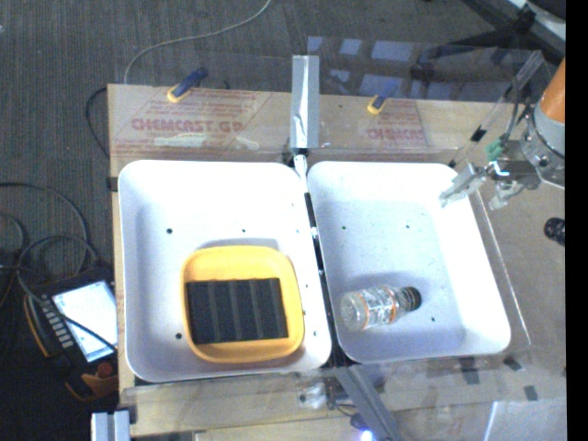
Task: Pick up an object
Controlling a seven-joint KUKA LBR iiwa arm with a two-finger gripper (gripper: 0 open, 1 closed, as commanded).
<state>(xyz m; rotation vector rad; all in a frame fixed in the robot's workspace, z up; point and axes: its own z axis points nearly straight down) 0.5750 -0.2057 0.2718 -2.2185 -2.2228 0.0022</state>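
Two candidates: a plastic bottle (380, 306) and a yellow tray-like object (243, 305), one in each bin; either would satisfy the task.
Bottle position: lying on its side near the front edge of the right bin (478, 329), dark cap pointing right, well apart from the gripper.
Bottle handling: clear, thin-walled plastic, likely light; probably gives under a squeeze, rolls easily on its round side and looks slippery.
Bottle grasp: best taken across the middle of the barrel, jaws set square to its long axis so it cannot roll away; the cap end is narrower and a poorer hold, I judge.
Bottle label: an orange and white band wraps the middle; its print is too small to read.
Yellow object position: flat in the front half of the left bin (138, 246), with a dark ribbed panel in its centre.
Yellow object handling: looks stiff and broad, probably too wide to span; only a raised rim would offer a hold.
Gripper (457, 189): hangs over the far right corner of the right bin; whether its fingers are open or closed I cannot tell, and nothing is seen between them.
Writing: red letters on the brown board (197, 122) behind the bins read roughly "CHEMCAST GP"; a similar red mark behind the right bin is unreadable.
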